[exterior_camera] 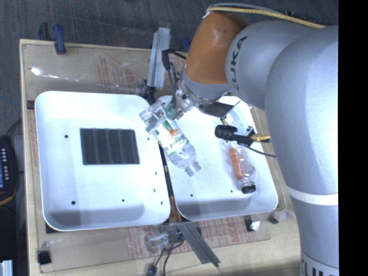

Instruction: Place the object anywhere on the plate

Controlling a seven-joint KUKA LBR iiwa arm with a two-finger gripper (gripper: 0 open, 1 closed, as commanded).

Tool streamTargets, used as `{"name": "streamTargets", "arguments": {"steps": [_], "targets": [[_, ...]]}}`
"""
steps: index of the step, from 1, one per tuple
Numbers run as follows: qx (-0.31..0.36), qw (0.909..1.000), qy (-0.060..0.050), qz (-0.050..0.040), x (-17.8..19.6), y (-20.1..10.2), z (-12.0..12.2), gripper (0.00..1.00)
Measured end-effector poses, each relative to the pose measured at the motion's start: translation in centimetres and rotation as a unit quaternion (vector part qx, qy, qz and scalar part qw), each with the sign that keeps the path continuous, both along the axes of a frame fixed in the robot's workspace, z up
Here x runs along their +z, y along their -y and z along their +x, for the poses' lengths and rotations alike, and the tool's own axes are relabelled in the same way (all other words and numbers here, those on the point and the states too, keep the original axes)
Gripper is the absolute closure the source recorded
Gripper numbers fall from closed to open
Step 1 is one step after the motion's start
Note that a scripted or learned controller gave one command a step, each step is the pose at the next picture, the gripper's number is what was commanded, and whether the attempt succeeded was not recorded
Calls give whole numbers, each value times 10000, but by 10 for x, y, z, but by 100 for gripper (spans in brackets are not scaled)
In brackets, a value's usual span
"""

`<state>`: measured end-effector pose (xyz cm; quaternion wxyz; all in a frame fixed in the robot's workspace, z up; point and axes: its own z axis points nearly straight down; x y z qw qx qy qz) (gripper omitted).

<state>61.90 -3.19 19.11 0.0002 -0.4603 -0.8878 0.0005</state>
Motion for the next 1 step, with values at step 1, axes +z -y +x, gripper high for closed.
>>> {"name": "streamTargets", "arguments": {"steps": [1], "targets": [[-2,10000,4,-1,0,0,0,0]]}}
